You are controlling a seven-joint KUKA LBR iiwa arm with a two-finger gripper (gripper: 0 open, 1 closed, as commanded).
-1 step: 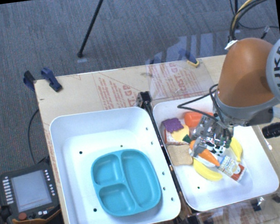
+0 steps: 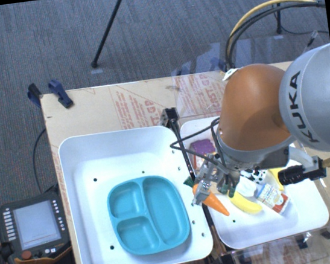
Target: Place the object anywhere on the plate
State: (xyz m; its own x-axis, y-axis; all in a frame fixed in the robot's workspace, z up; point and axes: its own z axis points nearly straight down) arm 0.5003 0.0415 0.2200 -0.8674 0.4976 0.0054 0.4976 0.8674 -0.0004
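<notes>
Fingers (image 2: pixel 205 191) hard to judge, open or closed, above an orange carrot (image 2: pixel 215 204), blue plate (image 2: pixel 147 214) left.

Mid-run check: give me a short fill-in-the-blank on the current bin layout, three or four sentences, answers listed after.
1. The light blue plastic divided plate lies in the ____ of the two shallow white bins.
2. The plate has ____ compartments, none holding an object.
3. The orange carrot-shaped toy lies by the inner edge of the ____ white bin, below the gripper.
4. Right of the carrot lies a ____ banana-shaped toy.

Missing words: left; three; right; yellow
</notes>
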